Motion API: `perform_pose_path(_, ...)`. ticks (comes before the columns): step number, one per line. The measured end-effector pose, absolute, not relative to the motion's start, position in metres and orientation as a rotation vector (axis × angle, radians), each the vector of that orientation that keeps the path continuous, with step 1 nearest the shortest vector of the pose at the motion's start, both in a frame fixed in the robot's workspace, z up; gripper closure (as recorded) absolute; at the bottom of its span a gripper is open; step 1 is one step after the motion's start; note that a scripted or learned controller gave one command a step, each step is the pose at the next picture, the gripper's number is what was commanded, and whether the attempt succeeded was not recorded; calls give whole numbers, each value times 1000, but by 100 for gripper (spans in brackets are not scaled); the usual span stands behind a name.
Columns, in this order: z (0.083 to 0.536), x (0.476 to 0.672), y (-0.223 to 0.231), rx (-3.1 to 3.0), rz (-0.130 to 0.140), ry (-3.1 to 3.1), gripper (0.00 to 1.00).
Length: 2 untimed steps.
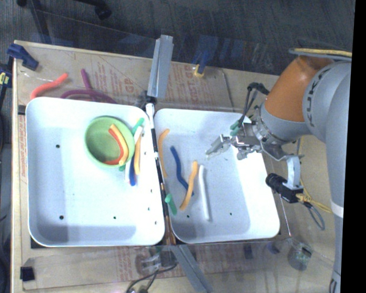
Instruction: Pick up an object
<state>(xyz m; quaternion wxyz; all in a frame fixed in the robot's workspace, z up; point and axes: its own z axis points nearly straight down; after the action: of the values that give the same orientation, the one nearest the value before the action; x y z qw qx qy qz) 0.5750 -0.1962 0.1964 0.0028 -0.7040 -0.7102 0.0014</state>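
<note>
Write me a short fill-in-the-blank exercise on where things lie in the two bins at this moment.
1. The round green bowl sits in the ______ shallow white bin.
2. The curved blue strip lies in the ______ shallow white bin.
3. The two-finger gripper hovers over the right bin, near its ______ edge in the camera view.
4. The orange strip in the right bin lies next to a ______ stick.

Missing words: left; right; top; white
</note>
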Motion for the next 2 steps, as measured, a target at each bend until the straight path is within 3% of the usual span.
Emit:
perform_pose_path(1, 98, 556, -138, -1513, 0, -2751, 0)
perform_pose_path(2, 108, 556, -139, -1510, 2, -2753, 100)
